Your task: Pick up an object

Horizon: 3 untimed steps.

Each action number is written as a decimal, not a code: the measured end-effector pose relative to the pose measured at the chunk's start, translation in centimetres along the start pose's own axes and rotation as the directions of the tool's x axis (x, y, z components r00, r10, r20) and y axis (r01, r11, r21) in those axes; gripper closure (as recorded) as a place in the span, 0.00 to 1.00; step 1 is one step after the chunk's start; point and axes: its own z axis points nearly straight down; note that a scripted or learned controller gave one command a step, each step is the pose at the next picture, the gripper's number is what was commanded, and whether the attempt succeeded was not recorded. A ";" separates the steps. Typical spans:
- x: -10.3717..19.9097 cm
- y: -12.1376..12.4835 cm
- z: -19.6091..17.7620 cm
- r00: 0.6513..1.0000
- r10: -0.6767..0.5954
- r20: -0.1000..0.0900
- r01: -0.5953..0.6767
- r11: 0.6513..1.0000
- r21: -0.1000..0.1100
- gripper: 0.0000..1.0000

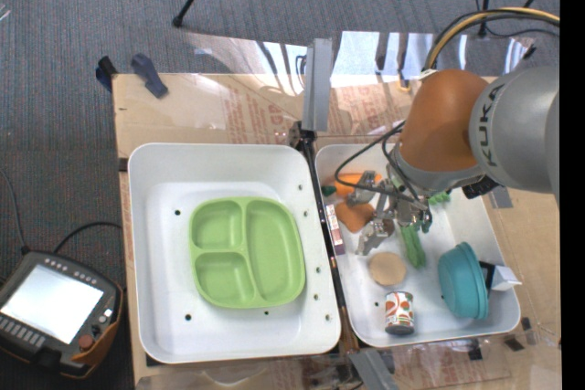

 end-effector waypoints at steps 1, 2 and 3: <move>4.1 -3.3 0.0 0.998 0.063 -0.003 -0.063 0.998 0.000 0.00; 1.9 -0.6 0.0 0.985 0.170 -0.001 -0.170 0.985 0.000 0.00; 2.6 -0.2 0.1 0.990 0.139 -0.002 -0.139 0.990 0.001 0.00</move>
